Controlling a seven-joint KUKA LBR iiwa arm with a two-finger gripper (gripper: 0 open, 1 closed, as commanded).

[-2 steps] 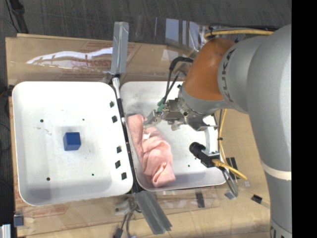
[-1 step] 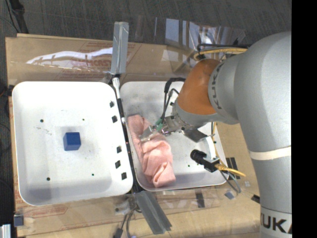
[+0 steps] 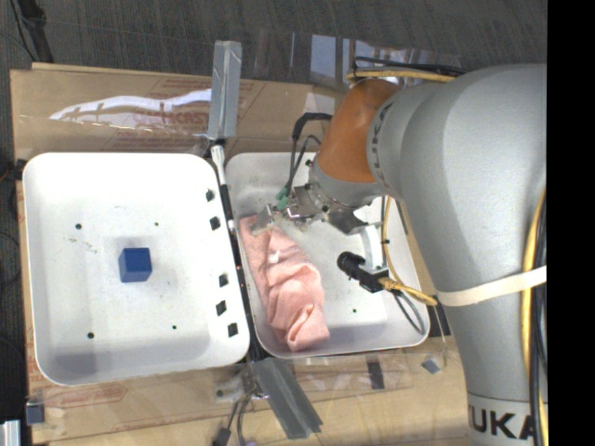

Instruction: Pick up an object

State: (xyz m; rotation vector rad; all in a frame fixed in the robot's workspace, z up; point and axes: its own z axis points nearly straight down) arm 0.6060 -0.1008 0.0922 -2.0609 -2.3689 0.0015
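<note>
Over the right bin's far-left part, the claw (image 3: 290, 206) hangs just above the crumpled pink cloth (image 3: 288, 286); whether it is clenched cannot be told. That cloth lies along the shallow white right bin's (image 3: 409, 328) left wall. Well apart, a small blue cube (image 3: 136, 264) sits mid-floor in the white left bin (image 3: 56, 184), open room around it.

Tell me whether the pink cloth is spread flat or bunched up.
Bunched up. The pink cloth lies in the right bin as a crumpled heap with folds and ridges, along that bin's left wall.
</note>
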